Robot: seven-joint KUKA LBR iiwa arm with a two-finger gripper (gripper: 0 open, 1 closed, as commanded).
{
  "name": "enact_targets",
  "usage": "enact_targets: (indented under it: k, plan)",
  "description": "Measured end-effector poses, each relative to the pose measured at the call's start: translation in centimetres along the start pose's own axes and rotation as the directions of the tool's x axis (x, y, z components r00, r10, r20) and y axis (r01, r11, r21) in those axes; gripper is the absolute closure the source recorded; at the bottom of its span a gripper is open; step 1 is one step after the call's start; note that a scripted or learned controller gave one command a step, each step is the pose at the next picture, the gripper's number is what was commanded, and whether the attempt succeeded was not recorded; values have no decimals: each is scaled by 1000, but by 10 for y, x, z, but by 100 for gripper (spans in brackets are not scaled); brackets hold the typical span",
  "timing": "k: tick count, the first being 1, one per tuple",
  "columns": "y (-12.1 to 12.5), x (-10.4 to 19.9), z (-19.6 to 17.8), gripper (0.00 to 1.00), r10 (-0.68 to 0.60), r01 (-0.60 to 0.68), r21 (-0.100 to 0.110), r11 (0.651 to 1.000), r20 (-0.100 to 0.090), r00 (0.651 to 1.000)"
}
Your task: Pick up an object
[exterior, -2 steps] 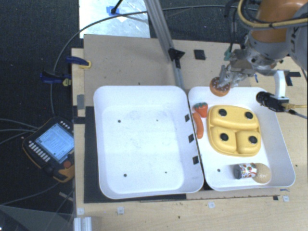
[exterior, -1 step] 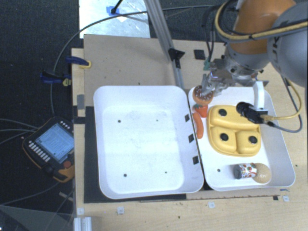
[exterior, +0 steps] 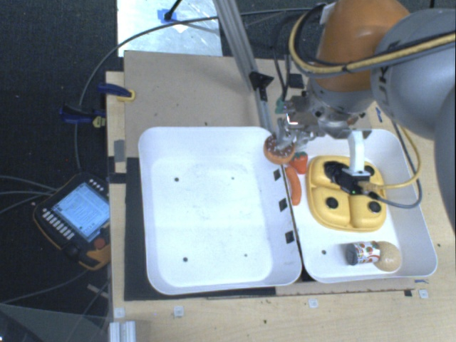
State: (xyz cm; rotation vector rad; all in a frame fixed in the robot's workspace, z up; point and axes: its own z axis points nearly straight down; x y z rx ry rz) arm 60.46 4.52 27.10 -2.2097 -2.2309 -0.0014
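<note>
A small printed can (exterior: 363, 254) with a pale rounded cap lies on its side in the near part of the right bin (exterior: 422, 251), one of two shallow white bins set side by side on the brown tabletop (exterior: 185, 91). Just beyond the can, in the middle of the same bin, rests a yellow moulded toy (exterior: 335, 201) marked with black spots. To its left, along the bin's left wall, an orange stick (exterior: 294, 185) lies lengthwise, near to far, with a redder piece at its far end.

At the far-left corner of the right bin, on the rim where the two bins meet, is a brown ring (exterior: 278, 151) shaped like a doughnut. The robot's hand (exterior: 283, 140) hangs directly over the ring and appears to touch it. From this angle it cannot be told whether the hand is open or closed, nor whether the ring sits between its fingers. The grey arm (exterior: 417, 70), with its orange band, reaches in from the right above the far end of the right bin.

The left bin (exterior: 151, 191) lies well apart from the hand's work. Left of the tabletop, a handheld control unit (exterior: 75, 216) with a lit screen lies among cables. Farther off, blue clamps (exterior: 114, 91) grip the tabletop's far-left edge.
</note>
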Motion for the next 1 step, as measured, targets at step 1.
enact_targets:
  k: [1]
  plan:
    - [-25, 50, 23, 100, 0, 0, 2, 1000, 0, 1000]
